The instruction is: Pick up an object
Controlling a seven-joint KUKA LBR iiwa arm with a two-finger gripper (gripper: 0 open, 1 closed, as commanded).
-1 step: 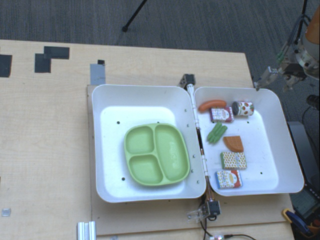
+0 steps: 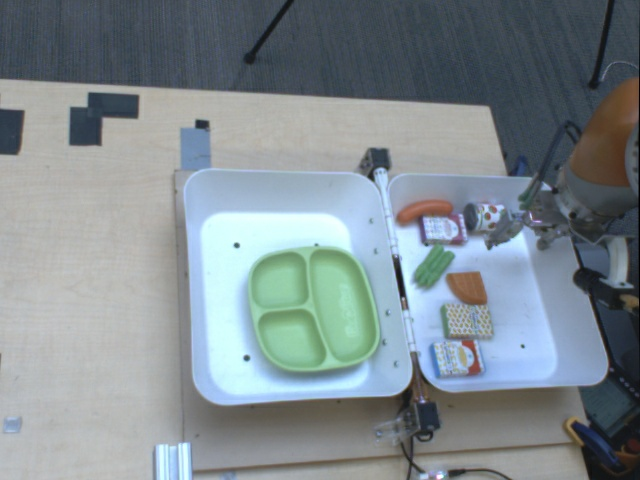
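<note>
The right bin (image 2: pixel 560 353) holds several small toy foods. A red sausage (image 2: pixel 425 209) lies at its back, with a pink-labelled packet (image 2: pixel 442 230) just below it and a small white can (image 2: pixel 485 215) to the right. A green pod (image 2: pixel 433 265), an orange-brown slice (image 2: pixel 467 287), a green patterned box (image 2: pixel 467 320) and a red-and-white box (image 2: pixel 458 358) run toward the front. My gripper (image 2: pixel 520 230) hangs over the back right of this bin, just right of the can, and I see nothing in it.
The left bin (image 2: pixel 215 268) holds a pale green three-part plate (image 2: pixel 313 308). The grey arm with its orange band (image 2: pixel 608 148) comes in over the right bin's far right rim. Black cables (image 2: pixel 600 288) hang beside that edge.
</note>
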